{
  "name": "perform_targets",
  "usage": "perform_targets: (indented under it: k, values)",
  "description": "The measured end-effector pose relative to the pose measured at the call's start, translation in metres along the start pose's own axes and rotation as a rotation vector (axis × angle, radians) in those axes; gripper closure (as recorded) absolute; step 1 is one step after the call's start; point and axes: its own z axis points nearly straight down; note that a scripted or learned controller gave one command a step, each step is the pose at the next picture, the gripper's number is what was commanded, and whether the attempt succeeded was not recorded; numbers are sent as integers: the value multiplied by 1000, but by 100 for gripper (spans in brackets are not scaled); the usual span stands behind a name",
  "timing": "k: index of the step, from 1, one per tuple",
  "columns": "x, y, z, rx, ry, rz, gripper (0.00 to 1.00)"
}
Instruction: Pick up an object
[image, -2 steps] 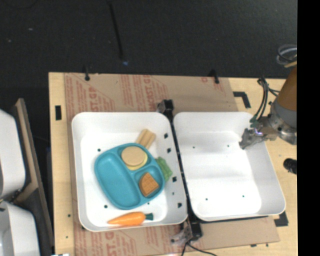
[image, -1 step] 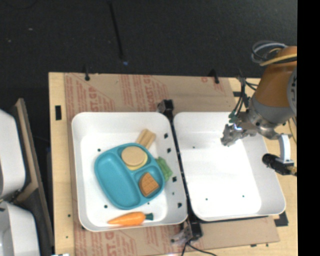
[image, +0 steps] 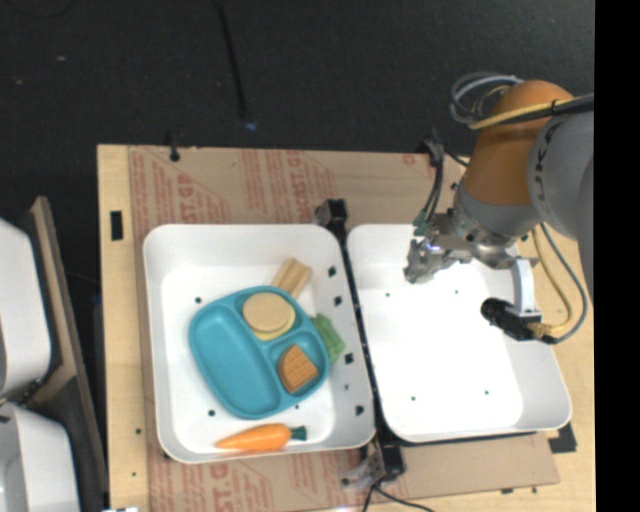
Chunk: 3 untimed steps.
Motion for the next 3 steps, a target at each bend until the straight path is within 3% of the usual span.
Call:
perform_targets:
  k: [3]
  values:
    - [159,53,-23,-1,0,1,100]
